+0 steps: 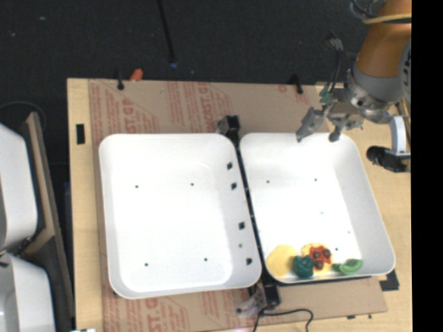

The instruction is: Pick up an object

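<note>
Your gripper [318, 131] hangs with its two fingers spread wide and nothing between them, over the far rim of the right bin [360, 185]. The objects sit well apart from it, bunched in that bin's near corner: a yellow piece [279, 259], a teal piece [302, 266], a red piece [319, 254] and a green piece [349, 265]. Open white floor lies between, and the left bin [118, 206] sits alongside.

Four small things lie close together in the near corner of the right bin [367, 185]: a flat yellow disc [280, 259], a dark green lump [302, 266], a red and orange toy [318, 254], maybe a flower, and a light green piece [349, 265].
</note>
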Controlling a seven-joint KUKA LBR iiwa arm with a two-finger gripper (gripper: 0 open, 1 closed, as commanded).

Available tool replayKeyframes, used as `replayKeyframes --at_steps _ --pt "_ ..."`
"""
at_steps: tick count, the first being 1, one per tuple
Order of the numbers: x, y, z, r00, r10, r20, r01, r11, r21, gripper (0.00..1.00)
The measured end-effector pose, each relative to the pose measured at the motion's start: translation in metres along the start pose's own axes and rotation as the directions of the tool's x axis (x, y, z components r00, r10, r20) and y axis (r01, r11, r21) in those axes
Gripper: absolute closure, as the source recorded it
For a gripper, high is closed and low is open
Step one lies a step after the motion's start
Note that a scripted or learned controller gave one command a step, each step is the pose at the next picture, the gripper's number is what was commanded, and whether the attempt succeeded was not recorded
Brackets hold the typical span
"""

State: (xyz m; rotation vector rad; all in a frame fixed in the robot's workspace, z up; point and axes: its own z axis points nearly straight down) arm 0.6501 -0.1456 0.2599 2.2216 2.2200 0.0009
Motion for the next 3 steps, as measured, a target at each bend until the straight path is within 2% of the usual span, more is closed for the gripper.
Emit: replayKeyframes --at_steps 1,2,3 --pt "0.000 -0.049 0.037 1.000 0.001 -0.001 -0.001 1.000 0.004 0.00" --pt "-0.038 -0.115 0.063 1.000 0.005 0.000 -0.005 1.000 0.004 0.00" --pt "-0.061 -0.127 0.163 1.000 0.002 -0.002 -0.002 1.000 0.008 0.00"
